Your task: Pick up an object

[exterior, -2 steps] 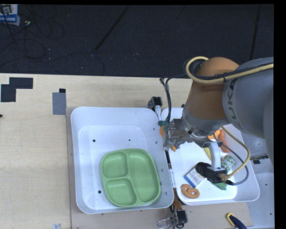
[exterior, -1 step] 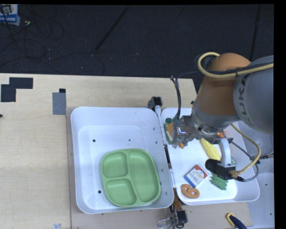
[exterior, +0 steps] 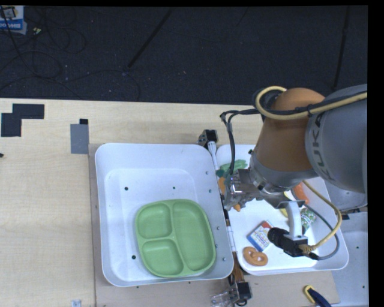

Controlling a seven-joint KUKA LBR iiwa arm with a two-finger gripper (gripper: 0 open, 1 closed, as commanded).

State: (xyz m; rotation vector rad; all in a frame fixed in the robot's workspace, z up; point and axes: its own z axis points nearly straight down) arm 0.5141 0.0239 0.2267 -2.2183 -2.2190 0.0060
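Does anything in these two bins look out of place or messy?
Nothing looks spilled or broken. The green divided plate lies flat in the left bin. The right bin holds a jumble of small items under the arm, including a pretzel-like ring.

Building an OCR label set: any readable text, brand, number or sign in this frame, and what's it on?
"KU": white letters, partly cut off, on the grey arm; likely the start of the maker's name.
Small blue and white box in the right bin: has print, too blurred to read.
Blue and white sticker at the top left corner: too small to read.
Green divided tray in the left bin: no marking seen.
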